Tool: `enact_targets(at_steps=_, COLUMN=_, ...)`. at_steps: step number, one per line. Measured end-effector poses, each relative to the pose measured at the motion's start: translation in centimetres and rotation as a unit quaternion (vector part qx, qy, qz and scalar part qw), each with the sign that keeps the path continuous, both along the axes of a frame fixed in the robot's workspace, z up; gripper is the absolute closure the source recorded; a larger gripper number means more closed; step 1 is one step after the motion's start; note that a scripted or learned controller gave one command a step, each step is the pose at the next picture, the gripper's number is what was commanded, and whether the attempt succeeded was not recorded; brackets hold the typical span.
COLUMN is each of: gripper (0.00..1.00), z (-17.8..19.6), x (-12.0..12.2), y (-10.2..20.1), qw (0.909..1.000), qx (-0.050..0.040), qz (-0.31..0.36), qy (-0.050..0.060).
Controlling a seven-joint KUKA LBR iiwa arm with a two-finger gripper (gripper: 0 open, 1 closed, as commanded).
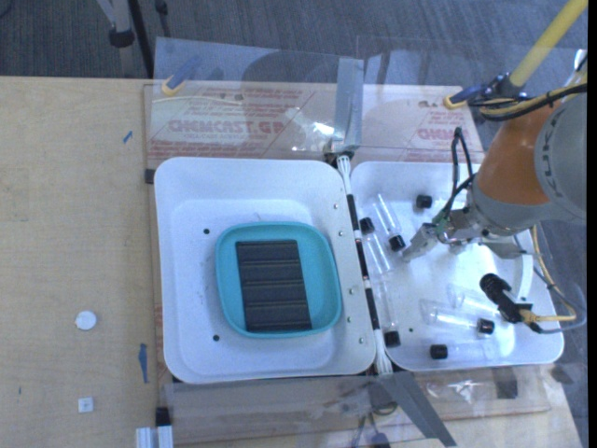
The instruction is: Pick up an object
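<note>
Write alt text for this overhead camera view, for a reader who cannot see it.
A grey and orange robot arm reaches from the right over the right white bin, which holds clear tubes with black caps. The left white bin holds a teal tray with a dark ribbed insert.

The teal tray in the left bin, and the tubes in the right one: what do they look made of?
Teal tray: likely moulded plastic, matte, with rounded corners and a dark ribbed insert. Tubes: clear plastic or glass, hard to tell; see-through with black caps.

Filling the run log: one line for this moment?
gripper over right bin | near clear tubes | teal tray in left bin
</note>
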State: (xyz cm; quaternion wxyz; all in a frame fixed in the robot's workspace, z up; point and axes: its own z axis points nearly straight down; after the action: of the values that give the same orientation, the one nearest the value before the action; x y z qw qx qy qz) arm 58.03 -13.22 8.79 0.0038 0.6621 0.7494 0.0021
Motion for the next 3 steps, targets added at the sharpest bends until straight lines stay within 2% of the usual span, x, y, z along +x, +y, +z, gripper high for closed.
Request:
enact_targets(at_steps=1, gripper=0.00, z=-0.1, x=7.5, y=-0.6, qw=1.0000, qx=-0.0001, qz=0.001, qy=0.002)
enact_targets(at_steps=2, gripper=0.00, z=-0.1, x=6.9, y=2.9, qw=0.9999, qx=0.0010, qz=0.016, qy=0.003)
enact_targets(at_steps=3, gripper=1.00, z=1.2, x=7.1, y=3.0, qw=0.9999, qx=-0.0005, qz=0.017, qy=0.000)
